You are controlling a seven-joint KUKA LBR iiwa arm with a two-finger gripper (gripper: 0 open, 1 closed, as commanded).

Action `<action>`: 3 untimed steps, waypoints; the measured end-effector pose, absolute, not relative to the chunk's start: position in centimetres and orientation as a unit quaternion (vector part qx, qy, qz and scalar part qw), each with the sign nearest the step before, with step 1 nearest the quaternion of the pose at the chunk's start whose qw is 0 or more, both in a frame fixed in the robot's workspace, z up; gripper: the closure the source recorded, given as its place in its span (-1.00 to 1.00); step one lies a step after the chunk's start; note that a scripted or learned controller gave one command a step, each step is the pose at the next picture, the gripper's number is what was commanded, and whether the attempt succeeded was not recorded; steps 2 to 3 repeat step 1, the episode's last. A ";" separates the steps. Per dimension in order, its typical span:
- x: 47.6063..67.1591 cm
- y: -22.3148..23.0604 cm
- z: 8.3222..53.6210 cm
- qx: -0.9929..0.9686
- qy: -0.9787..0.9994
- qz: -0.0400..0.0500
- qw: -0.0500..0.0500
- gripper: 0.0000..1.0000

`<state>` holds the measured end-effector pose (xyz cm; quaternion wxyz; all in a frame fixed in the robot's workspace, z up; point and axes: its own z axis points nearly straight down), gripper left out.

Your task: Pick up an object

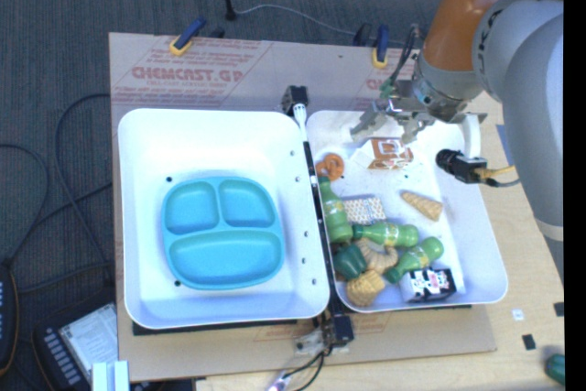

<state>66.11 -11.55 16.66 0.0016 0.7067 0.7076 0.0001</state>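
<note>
Fingers spread apart, nothing between them; gripper sits over the far end of the right bin, tips angled down toward the bin floor. Grey arm with orange band comes in from the right.

Just under and beside the fingertips: small orange-and-white card-like piece, flat on the bin floor, not gripped. Cannot tell if a fingertip touches it.

Rest of right bin:
- orange ring-shaped item near the left wall, apart from the gripper
- tan cone lying on its side, mid-bin, alone
- checkered flat piece against the green pile
- green toy vegetables clustered along the left wall and middle, touching each other
- yellow corn-like piece at the near end, touching the green items
- black-and-white box near corner, tilted, beside the pile

Black cable fitting hangs off the wrist over the right rim.

Left bin holds 1 blue divided plate, 3 compartments, lying flat, roughly centered.

2 bins sit side by side on a cardboard sheet, joined along the middle by black clips. Yellow-blue clamps at the sheet's far edge.
</note>
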 end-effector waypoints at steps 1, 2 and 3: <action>63.9 -12.8 11.7 0.706 0.708 0.004 0.009 -1.00; 63.9 -12.8 11.7 0.706 0.708 0.004 0.009 -1.00; 63.9 -12.8 11.7 0.706 0.708 0.004 0.009 -1.00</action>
